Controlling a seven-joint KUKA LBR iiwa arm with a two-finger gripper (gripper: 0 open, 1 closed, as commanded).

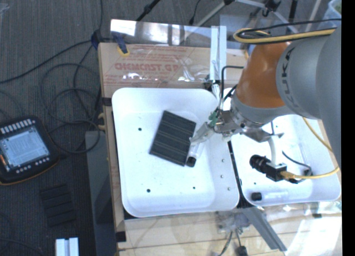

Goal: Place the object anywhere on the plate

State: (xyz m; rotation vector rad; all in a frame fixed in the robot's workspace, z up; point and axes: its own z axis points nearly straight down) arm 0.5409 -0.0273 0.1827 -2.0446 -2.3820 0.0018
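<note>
Cardboard [155, 66] behind the left bin [166, 194] bears faint red lettering.

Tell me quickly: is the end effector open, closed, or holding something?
End effector: cannot be told; it sits at the dark ridged plate's right edge.

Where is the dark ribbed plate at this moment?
The dark ribbed plate lies tilted in the left bin, nearer its right side, with the gripper at its right edge.

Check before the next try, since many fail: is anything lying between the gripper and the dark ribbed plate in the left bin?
Nothing visible does. The gripper is right at the ribbed plate's right edge in the left bin, with a small dark object at its tip by the plate's lower corner.
</note>
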